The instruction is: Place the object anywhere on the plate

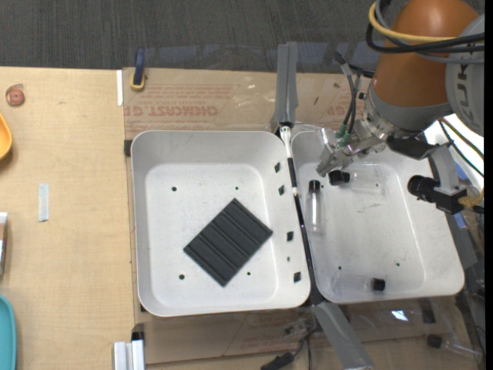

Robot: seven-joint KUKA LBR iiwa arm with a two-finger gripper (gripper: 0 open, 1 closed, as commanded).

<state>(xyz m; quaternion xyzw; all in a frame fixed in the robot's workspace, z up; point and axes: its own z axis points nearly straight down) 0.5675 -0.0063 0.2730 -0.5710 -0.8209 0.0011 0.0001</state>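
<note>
Bins of shallow white plastic sit side by side on the bench. The left white bin (154,284) holds a dark grey ribbed rectangular plate (228,240), lying flat and turned diagonally near the bin's middle. Nothing rests on it.

The right white bin (431,284) holds a slim clear tube with a black cap (314,203), lying close along its left wall. It also holds a small black block (377,284) near its front edge, well apart from the tube. Which of the two is the object to place cannot be told.

The metal two-finger gripper (337,164) hangs over the right bin's back left corner, just beyond the tube's capped end. Whether it is spread or closed cannot be told.
</note>
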